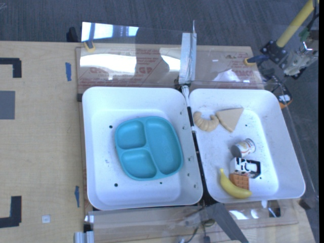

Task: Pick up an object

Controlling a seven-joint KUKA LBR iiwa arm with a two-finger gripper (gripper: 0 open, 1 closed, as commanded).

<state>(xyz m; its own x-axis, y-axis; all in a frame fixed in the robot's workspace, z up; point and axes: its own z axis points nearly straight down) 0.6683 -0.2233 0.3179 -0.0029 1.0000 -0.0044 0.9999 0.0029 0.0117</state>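
The right bin [283,151] holds several small items. A croissant [205,121] lies at its back left, touching a tan wedge-shaped piece [230,118]. Near the middle stands a small white and silver can [244,147]. Just in front of it sits a black and white block [246,166]. A yellow banana [230,187] lies at the front, with an orange-brown square piece [240,180] resting against it.
The left bin [96,115] holds a blue divided plate [148,147]. Clear plastic panels [152,65] stand behind both bins. A yellow pole with clamps and cables [288,39] is at the top right, off the bench.
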